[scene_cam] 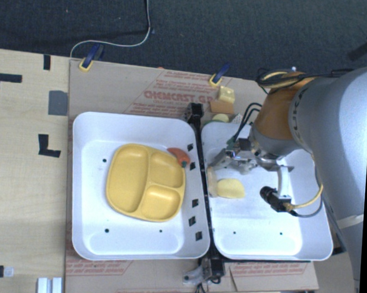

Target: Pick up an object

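A pale yellow rounded object (pixel 231 189) lies in the left part of the right bin (pixel 271 239). My gripper (pixel 225 161) hangs just above and slightly left of it, close to the bin's left wall. No object shows in its grasp. A small red-orange object (pixel 180 155) rests in the left bin (pixel 90 230), beside the upper right rim of a yellow divided plate (pixel 145 182).
A tan block (pixel 223 102) and a small yellow-green item (pixel 220 118) sit on the cardboard behind the right bin. A black divider (pixel 199 194) runs between the bins. The arm's grey body and orange band (pixel 276 115) cover the right bin's far right corner.
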Robot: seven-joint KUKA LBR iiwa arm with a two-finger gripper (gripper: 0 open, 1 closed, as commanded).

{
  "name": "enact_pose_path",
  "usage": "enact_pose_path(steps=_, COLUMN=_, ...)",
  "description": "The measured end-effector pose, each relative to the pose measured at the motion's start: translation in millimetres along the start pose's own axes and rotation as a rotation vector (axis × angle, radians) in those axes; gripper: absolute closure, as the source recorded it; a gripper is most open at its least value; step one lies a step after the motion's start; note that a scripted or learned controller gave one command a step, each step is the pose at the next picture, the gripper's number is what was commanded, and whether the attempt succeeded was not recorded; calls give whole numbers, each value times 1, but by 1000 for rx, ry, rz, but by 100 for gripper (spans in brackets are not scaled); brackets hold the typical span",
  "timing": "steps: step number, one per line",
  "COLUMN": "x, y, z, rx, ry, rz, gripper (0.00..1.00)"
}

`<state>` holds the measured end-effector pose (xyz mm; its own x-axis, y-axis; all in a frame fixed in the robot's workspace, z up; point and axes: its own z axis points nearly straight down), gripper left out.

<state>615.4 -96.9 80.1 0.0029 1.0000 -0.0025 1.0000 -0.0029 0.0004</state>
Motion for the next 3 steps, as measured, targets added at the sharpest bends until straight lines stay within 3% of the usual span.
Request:
enact_pose_path(steps=1, x=-11, y=55, z=-4, rx=-3, ry=2, rz=-6, gripper=0)
enact_pose_path(steps=2, x=-11, y=53, z=-14, rx=1, ry=2, rz=-6, gripper=100)
enact_pose_path(steps=3, x=63, y=-8, z=-110, rx=-1, ry=6, rz=-10, gripper=100)
